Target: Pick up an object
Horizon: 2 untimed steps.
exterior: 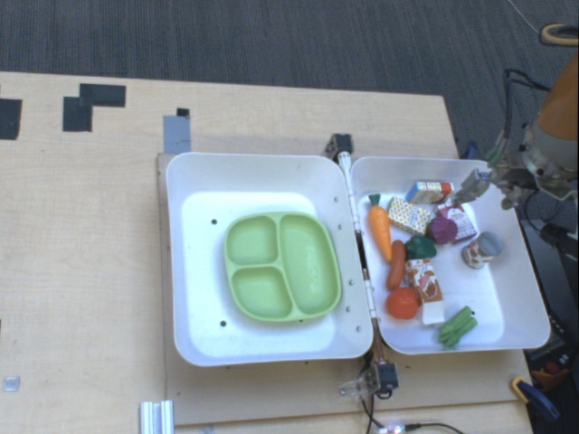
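Worktop (90, 269) carries two white bins. Left bin (194, 269) holds a green divided plate (282, 267). Right bin (520, 306) holds the toy food, crowded toward its left wall and far edge. Arm (556, 125) enters over the right bin's far right corner. Pincer (488, 186) hangs at that corner; whether closed or apart, cannot tell. Nearest candidate: purple vegetable (442, 230), lying toward the bin's centre from the pincer, just beside a small box (428, 191). Orange carrot (380, 231) lies farther off, long axis along the left wall.
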{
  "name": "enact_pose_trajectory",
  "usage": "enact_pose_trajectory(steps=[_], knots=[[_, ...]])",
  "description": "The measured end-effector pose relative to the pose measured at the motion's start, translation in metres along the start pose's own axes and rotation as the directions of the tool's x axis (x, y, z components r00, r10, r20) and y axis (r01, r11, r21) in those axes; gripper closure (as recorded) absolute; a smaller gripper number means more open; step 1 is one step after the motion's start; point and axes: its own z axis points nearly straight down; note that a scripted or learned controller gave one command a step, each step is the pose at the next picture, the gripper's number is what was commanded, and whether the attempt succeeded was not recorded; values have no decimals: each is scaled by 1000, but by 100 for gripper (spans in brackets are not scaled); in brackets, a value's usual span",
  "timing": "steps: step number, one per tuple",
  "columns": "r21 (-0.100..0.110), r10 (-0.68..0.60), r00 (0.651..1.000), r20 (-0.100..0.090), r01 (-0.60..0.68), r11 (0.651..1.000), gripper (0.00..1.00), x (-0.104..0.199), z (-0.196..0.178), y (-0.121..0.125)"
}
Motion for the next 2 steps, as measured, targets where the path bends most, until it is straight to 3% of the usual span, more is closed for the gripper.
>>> enact_pose_trajectory(steps=[1, 2], knots=[[-7, 1, 1000, 3, -1, 1000, 0, 3, 103, -4], [-13, 1, 1000, 6, -1, 1000, 100, 2, 91, -3]])
